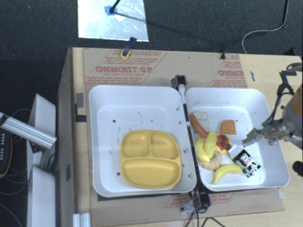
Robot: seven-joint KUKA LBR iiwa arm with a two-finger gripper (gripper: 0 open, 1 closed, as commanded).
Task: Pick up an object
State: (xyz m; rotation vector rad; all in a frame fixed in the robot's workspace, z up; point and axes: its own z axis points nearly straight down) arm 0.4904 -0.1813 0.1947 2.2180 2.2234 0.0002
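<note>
On the bench, the left bin [102, 108] holds a yellow tray [150, 158]; the tool's [251, 137] state is unclear.

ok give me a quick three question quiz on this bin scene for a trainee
1. True or false: the yellow divided plate lies in the right bin.
2. Which lies nearest the gripper? A) banana B) black-and-white item C) hot dog
3. Fill in: the toast slice lies in the ____ bin.

Key: 1 false, it lies in the left bin; 2 B; 3 right.
</note>
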